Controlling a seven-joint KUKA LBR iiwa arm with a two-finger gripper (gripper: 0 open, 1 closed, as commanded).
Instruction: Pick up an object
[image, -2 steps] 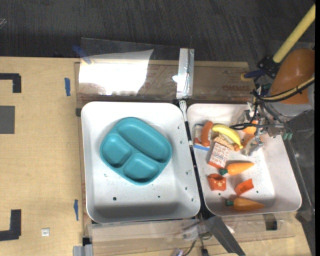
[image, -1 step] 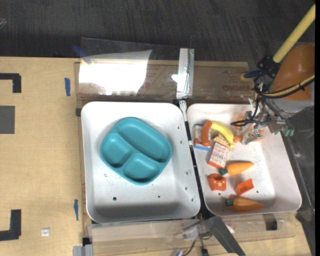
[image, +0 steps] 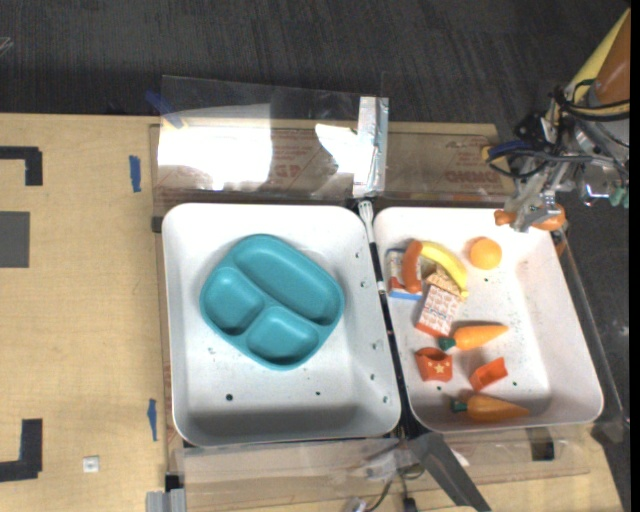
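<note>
Left bin (image: 190, 400): you have a teal divided plate (image: 272, 299), centre. Right bin (image: 570, 330): banana (image: 446, 263) at 11 o'clock, orange (image: 485, 253) at 12, carrot (image: 480, 335) centre. Tool (image: 530, 212), at 1 o'clock: grip state you cannot tell.

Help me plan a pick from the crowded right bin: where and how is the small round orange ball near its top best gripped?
Grip the small round orange ball across its middle, coming straight down. It is round, so any finger angle fits; it lies apart from the yellow banana on the white bin floor, leaving finger room either side.
</note>
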